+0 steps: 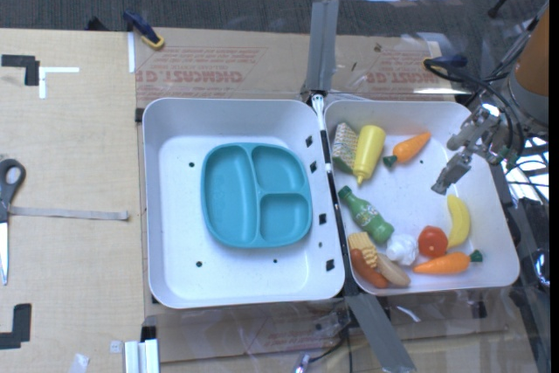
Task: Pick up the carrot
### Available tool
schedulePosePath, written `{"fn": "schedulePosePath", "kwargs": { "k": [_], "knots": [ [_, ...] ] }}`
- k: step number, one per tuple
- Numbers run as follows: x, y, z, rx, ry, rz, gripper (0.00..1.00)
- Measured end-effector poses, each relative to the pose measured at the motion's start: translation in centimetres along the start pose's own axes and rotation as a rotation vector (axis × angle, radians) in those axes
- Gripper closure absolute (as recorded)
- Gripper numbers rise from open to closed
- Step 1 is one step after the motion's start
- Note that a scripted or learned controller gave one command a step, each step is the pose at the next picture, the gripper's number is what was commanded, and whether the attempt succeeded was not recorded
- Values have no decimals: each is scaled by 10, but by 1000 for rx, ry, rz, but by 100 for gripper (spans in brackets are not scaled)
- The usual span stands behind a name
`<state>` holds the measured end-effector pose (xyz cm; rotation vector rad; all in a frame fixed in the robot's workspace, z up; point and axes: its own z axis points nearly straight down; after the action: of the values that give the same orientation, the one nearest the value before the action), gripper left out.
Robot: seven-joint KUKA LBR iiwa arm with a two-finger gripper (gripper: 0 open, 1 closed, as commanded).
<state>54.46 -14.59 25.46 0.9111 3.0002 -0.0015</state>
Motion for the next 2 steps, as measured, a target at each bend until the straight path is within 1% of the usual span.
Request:
{"fn": "schedulePosePath", "kwargs": {
  "k": [1, 2],
  "knots": [
    [-49, 21, 87, 3, 4, 266, 0],
    [-110, 8, 162, 2, 1, 339, 0]
  ]
}}
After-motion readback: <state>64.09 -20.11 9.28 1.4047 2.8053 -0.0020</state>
